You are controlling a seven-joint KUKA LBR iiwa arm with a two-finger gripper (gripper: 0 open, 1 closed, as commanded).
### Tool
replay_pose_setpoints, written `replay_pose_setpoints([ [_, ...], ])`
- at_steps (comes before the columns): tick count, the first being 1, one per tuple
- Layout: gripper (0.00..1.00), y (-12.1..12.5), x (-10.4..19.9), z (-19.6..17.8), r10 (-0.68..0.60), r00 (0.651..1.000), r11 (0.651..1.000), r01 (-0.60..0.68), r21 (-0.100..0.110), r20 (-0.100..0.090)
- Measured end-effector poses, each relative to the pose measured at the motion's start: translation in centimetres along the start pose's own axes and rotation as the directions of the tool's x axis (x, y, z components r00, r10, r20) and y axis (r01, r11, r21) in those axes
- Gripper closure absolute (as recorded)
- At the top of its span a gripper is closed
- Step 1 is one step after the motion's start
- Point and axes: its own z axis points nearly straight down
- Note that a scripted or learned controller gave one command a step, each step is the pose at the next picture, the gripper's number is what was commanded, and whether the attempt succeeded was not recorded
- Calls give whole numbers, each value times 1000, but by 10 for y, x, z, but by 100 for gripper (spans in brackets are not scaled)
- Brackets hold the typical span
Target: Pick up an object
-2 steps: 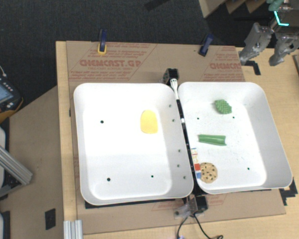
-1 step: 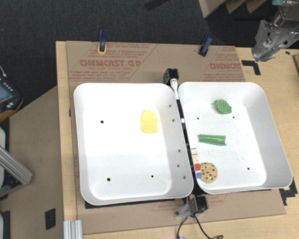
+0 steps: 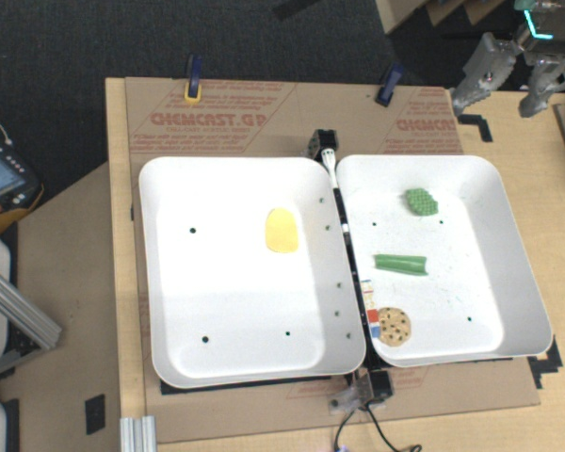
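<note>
Brown cardboard sheet point(image 3: 122, 252) beneath the right bin point(image 3: 523, 281), probably as a flat, protective base. Printed in red, repeated: "CHEMCAST GP", with smaller lines too fine to read.

Joined to the right bin's near-side edge, the left bin point(image 3: 169, 281), white and shallow like its partner; low walls likely there to stop loose pieces sliding off.

Beyond the right bin's far corner, outside its rim, the gripper point(image 3: 501, 92): fingers spread apart, nothing between them, apparently parked clear so the contents stay unobstructed.

Across the shared edge from the right bin, lying alone in the left bin: yellow oval piece point(image 3: 282, 231), possibly a toy lemon.

Inside the right bin, all well apart and so easy to single out:
- green strip point(image 3: 400, 265), about mid-floor
- chocolate-chip cookie point(image 3: 394, 326), in the near corner by the shared edge
- knobbly green lump point(image 3: 421, 201), towards the far wall

Any of these four a fair candidate for picking; none lifted yet.

Behind the right bin, two blue clamps point(image 3: 390, 85) pinning the cardboard down.
</note>
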Motion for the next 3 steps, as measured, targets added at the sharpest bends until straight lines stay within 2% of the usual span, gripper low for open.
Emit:
replay_pose_setpoints([
  [1, 100, 1, 0, -11, -1, 1000, 1000, 1, -5, 0],
  [2, 0, 1, 0, -11, -1, 1000, 1000, 1, -3, 0],
  [3, 100, 1, 1, -22, -1, 1000, 1000, 1, -8, 1],
])
